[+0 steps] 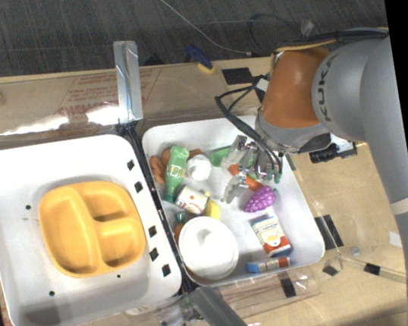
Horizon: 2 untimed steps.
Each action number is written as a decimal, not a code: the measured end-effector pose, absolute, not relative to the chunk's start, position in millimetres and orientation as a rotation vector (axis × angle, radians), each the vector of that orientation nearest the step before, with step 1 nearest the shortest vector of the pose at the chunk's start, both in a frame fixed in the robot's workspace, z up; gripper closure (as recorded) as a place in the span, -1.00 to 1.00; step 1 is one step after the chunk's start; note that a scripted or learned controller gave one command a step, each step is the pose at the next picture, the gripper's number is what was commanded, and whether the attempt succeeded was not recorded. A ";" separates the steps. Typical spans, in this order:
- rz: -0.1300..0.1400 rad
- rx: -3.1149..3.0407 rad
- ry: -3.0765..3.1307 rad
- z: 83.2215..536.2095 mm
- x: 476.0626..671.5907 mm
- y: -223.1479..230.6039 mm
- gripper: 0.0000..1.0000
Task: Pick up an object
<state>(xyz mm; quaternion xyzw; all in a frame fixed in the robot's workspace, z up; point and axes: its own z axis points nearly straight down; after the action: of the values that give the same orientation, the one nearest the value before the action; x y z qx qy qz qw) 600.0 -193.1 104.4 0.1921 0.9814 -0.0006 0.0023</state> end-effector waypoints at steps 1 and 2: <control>-0.002 0.603 3.079 104.4 600.0 -193.1 -1.00; -0.002 0.603 3.079 104.4 600.0 -193.1 -1.00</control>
<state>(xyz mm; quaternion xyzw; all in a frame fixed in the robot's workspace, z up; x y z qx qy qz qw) 600.0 -193.1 104.4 0.1921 0.9814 -0.0006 0.0023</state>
